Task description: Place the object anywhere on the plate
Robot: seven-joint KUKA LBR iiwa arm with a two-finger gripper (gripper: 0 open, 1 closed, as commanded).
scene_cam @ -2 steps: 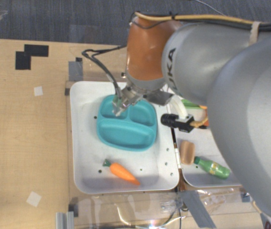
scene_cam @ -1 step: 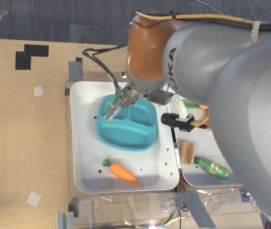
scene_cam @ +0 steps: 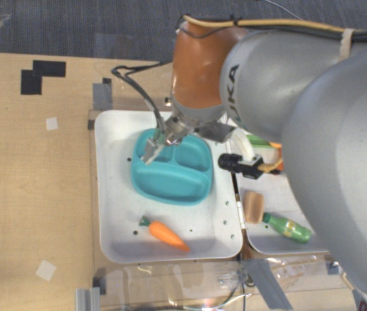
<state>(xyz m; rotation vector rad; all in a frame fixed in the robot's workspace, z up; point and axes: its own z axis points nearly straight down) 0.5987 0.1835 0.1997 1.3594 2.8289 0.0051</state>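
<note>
Hovering: the tool (scene_cam: 152,149) hangs over the upper-left part of the blue plate (scene_cam: 173,168), its tips low above the plate's left compartment; whether they touch the plate cannot be told.
Tool state: two pale fingers (scene_cam: 149,153) point down and to the left, close to each other, and nothing can be seen between them; whether they are apart or together cannot be told from this slant.
Arm: the grey arm (scene_cam: 300,89) with its orange band (scene_cam: 199,70) comes in from the right and rises above the tool, hiding much of the right bin (scene_cam: 267,241).
Plate: a blue, rounded, divided dish lying directly beneath the tool, in the upper middle of the left bin (scene_cam: 115,193).
Task's thing: the carrot (scene_cam: 166,233), orange with a small green top, lies on the floor of the left bin, below the tool and slightly to its right, near the bin's lower edge, apart from the plate and not on it.
Right of the tool: a tan block (scene_cam: 254,207) and a green bottle (scene_cam: 288,227) lie in the right bin, well apart from the tool, the bottle just beyond the block.
Table: the wooden table (scene_cam: 34,193) stretches to the left of the tool and bears black marks (scene_cam: 41,75) near its upper-left corner.
</note>
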